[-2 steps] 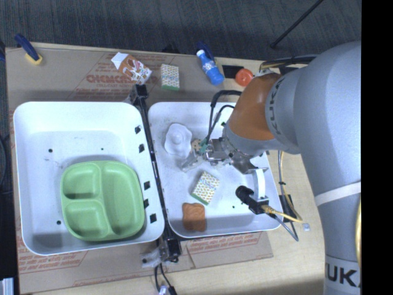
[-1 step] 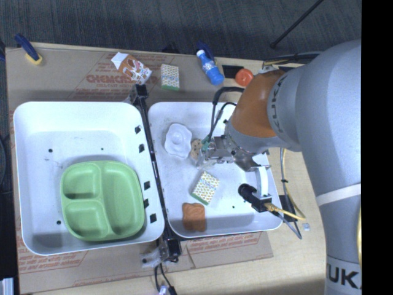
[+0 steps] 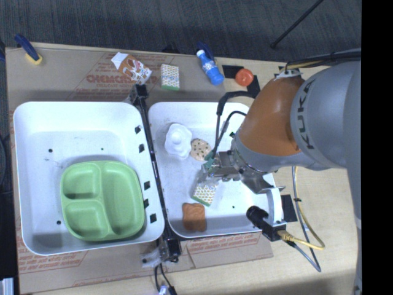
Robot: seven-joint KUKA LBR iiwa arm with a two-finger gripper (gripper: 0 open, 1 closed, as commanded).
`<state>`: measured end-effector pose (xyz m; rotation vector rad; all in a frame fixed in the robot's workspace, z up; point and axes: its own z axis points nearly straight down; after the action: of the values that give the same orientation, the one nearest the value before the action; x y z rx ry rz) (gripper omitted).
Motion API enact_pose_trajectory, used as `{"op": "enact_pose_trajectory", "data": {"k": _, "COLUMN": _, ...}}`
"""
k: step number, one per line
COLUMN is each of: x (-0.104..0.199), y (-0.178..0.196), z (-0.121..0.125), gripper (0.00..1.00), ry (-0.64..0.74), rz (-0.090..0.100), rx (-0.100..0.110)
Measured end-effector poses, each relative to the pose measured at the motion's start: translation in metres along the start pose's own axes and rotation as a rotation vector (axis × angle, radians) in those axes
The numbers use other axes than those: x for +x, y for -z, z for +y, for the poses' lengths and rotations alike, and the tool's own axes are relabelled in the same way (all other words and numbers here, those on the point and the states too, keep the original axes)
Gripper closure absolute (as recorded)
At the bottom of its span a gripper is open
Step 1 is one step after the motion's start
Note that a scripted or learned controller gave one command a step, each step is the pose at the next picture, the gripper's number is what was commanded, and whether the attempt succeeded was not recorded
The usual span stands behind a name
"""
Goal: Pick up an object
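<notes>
The arm (image 3: 288, 125) is reached in from the right over the right bin (image 3: 163, 112), its orange band bulking above the wrist. The gripper (image 3: 212, 172) is pointed down near the bin's middle, just above a green-patterned packet (image 3: 205, 193); whether it is clenched or released cannot be told, and contact with the packet cannot be judged.

A white object (image 3: 177, 141) and a round cookie (image 3: 200, 148) are set close together above the gripper. A brown block (image 3: 194, 216) is lying near the bin's lower wall. A green divided tray (image 3: 102, 199) is held in the left bin (image 3: 37, 118). Behind the bins, a blue bottle (image 3: 210, 66) and an orange cap (image 3: 244, 76) are seen on the bench.
</notes>
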<state>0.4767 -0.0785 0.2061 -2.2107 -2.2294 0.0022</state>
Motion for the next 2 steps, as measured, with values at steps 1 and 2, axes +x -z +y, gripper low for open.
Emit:
{"op": "enact_pose_trajectory", "data": {"k": 1, "x": -0.0591, "y": -0.0026, "z": -0.0008, "gripper": 1.0, "ry": -0.005, "rz": -0.001, "rx": -0.002}}
{"op": "enact_pose_trajectory", "data": {"k": 2, "x": -0.0586, "y": -0.0026, "z": -0.0006, "gripper": 0.0, "ry": -0.003, "rz": -0.001, "rx": -0.002}}
